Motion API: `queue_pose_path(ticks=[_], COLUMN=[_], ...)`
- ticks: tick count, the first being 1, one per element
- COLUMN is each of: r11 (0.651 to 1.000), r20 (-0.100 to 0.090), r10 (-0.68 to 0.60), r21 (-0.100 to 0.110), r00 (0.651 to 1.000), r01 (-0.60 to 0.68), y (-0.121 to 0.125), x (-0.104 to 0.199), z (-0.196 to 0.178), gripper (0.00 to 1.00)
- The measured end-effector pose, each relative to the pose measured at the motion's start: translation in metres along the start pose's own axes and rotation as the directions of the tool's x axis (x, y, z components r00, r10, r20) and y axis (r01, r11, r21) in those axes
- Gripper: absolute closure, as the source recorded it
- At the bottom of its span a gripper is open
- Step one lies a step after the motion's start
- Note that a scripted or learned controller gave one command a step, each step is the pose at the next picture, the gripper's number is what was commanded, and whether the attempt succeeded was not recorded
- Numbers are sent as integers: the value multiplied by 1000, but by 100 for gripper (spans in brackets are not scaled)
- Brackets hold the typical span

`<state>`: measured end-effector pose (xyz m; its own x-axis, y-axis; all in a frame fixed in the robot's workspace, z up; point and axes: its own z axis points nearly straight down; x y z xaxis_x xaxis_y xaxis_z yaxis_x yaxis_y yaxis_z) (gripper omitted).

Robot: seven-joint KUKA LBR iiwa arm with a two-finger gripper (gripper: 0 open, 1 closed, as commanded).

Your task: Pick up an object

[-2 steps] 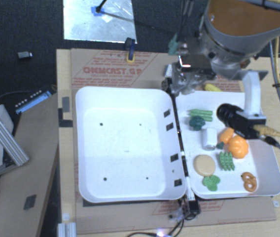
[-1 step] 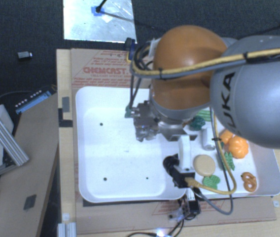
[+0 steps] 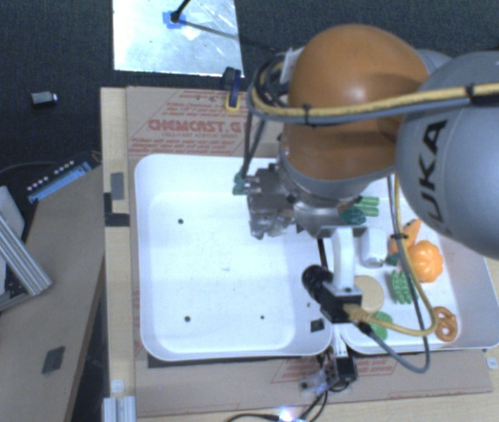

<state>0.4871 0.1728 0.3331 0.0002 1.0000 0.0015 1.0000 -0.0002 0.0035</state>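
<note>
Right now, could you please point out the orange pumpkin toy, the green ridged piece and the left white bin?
orange pumpkin toy (image 3: 425,262): camera view, on its rounded body.
green ridged piece (image 3: 400,287): camera view, on its ridged middle.
left white bin (image 3: 206,262): camera view, on its bare floor.

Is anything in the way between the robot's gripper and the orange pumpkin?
No loose thing visibly blocks it. The gripper hangs over the left bin's right side, and the pumpkin lies in the right bin with green toys beside it. The arm hides part of that bin, so I'm not sure.
</note>
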Motion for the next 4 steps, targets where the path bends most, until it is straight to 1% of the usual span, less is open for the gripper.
queue_pose_path(ticks=[1,2,3,4], r11=[1000,1000,1000,1000], r20=[1,-8,-3,2], r10=[-8,-6,-7,2], r21=[8,-17,-3,0], r00=[1000,1000,1000,1000], r01=[8,6,7,-2], y=[-2,31,-1,107], x=[52,62,62,52], z=[45,-157,-206,-199], gripper=[100,100,100,100])
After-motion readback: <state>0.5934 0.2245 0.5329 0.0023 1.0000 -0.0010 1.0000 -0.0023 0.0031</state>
